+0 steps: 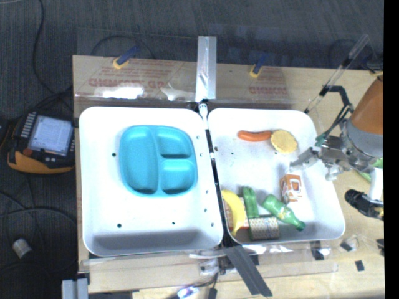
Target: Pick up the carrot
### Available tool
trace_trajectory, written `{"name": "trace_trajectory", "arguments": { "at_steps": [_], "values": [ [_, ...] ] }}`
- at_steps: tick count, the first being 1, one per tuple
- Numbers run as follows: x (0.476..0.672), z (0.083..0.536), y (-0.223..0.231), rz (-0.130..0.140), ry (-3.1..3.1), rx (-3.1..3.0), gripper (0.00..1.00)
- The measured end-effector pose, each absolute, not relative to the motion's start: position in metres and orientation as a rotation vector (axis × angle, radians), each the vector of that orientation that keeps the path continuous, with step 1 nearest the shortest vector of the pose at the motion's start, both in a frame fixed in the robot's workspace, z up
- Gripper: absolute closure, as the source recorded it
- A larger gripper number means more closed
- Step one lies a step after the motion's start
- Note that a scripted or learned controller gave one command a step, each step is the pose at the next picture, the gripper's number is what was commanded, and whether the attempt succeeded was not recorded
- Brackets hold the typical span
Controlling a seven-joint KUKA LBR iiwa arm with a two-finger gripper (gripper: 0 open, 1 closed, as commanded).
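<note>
The carrot (254,136) is a short orange-red stick lying flat near the back of the right bin (262,118), its right tip close to a round yellow bun (283,141). My gripper (321,157) hangs over the right rim of that bin, to the right of the carrot and somewhat nearer the front, well apart from it. The grey arm with its orange band (373,108) comes in behind it from the right. Nothing is seen held in the gripper.
A small orange-and-white carton (292,187) stands just left of the gripper. A banana (234,209), two green vegetables (283,209) and a grey block (265,228) crowd the bin's front. The left bin (103,185) holds a blue divided plate (159,159).
</note>
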State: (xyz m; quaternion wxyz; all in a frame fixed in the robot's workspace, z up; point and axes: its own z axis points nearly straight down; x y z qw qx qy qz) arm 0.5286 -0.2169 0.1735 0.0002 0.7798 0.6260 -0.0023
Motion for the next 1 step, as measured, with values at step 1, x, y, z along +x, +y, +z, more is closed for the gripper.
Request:
{"name": "trace_trajectory", "arguments": {
  "at_steps": [1],
  "values": [
    [0.5975, 0.0981, -0.1836, -0.007, 1.815, 2.567, 0.00]
  ]
}}
